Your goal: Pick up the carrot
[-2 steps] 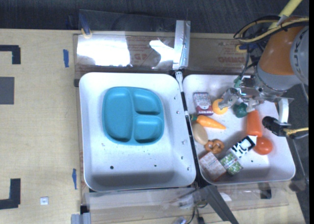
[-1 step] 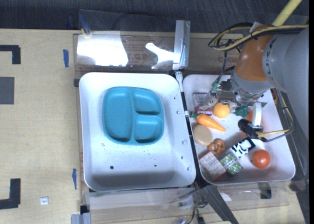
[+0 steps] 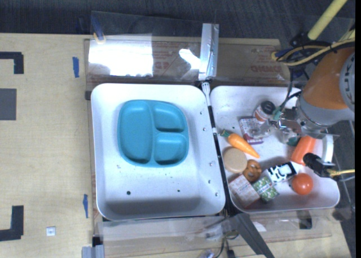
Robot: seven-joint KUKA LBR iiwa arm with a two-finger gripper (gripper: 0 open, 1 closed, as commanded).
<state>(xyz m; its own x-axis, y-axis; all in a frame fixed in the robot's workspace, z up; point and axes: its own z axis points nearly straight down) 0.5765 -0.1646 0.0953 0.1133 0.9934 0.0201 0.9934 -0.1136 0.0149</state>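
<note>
Looking down from the one overhead camera, the carrot (image 3: 242, 144) is lying in the right bin (image 3: 333, 197), close to the wall it shares with the left bin (image 3: 104, 138), green stub end toward that wall and the tip angling down and away from it. Using the carrot as my anchor: a round tan bun-looking thing (image 3: 235, 160) sits touching or nearly touching its underside, a clear wrapped packet (image 3: 252, 127) sits just above it, and a small brown item (image 3: 253, 169) is just below its tip. Off beyond the tip, well apart, there's a red tomato (image 3: 303, 184) and an orange block (image 3: 302, 148)

My gripper (image 3: 287, 121) hangs up and to the far side of the carrot, past the clear packet, not touching the carrot at all. Honestly I can't tell from this angle how wide it's set, and I don't see anything caught in it

So how I'd do this well, just my take: come over the middle of the carrot, turn the wrist so I close across its narrow width instead of along its length, and drop straight down. The bun is the risky neighbour, I'd guess it gets nudged or pinched along if I come in sloppy. The blue tray (image 3: 153, 132) in the left bin is way out of the picture for this step
</note>
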